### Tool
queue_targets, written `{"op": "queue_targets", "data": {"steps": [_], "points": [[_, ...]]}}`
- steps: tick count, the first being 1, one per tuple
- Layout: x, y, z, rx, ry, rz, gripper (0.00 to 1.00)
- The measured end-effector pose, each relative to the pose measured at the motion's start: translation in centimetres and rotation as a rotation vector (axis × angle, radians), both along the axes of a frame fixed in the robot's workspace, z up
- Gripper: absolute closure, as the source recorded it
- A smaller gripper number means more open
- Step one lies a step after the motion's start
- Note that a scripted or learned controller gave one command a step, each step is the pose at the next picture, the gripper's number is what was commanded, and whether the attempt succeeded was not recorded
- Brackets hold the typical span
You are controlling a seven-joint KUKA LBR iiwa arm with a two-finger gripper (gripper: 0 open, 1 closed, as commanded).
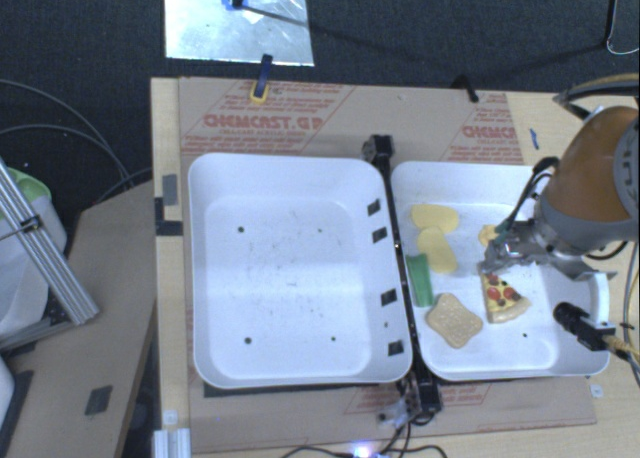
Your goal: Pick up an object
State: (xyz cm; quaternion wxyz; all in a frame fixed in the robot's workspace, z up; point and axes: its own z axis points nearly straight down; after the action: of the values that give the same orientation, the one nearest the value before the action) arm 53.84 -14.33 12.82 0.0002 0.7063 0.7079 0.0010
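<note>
The right bin (470, 361) holds several toy foods. Two pale yellow chip-like slices (436, 218) lie near its left side, with a green stick (420, 279) below them along the left wall. A tan cracker (455, 320) sits near the front. A pizza slice (503, 298) lies to its right. My gripper (498, 251) hangs low over the bin, just above the pizza slice's top end and beside a small yellow piece (487, 235). Nothing shows between its fingers.
The left bin (290, 266) stands beside the right one, with a black clip (379, 149) at the divider's far end. A cardboard sheet (330, 111) underlies both bins. A metal plate (238, 4) lies on the floor behind.
</note>
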Motion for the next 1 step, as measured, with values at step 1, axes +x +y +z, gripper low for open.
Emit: {"op": "queue_targets", "data": {"steps": [1], "points": [[-2.45, 4.47, 2.14, 0.001, 0.001, 0.005, 1.0]]}}
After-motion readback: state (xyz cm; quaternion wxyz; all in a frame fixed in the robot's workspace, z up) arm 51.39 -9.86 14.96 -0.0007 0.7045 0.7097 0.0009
